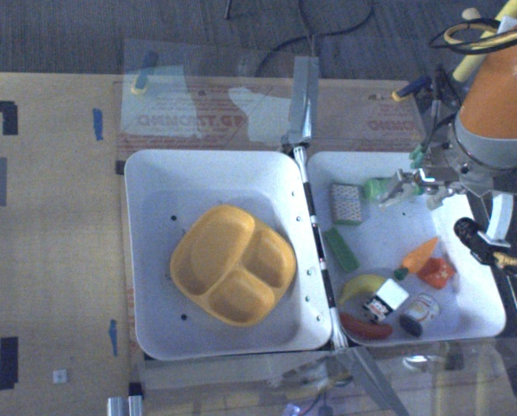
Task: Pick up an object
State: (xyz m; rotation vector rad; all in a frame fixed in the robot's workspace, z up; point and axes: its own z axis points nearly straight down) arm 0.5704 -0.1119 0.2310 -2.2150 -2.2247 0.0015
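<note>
Right bin [487, 315], gripper [405, 185] low over its far half. Fingers: cannot tell whether apart or together; metal parts blur together at this slant. Small green object [378, 188] lies just beside fingertips, on side away from arm; contact unclear. Grey mesh block [346, 204] one step further same way. Green bar [339, 249], long axis running toward near rim, sits nearer camera than fingers. Carrot [420, 256], banana [363, 286] nearer still. Yellow tray [233, 264] in left bin [150, 180], well apart.
</note>
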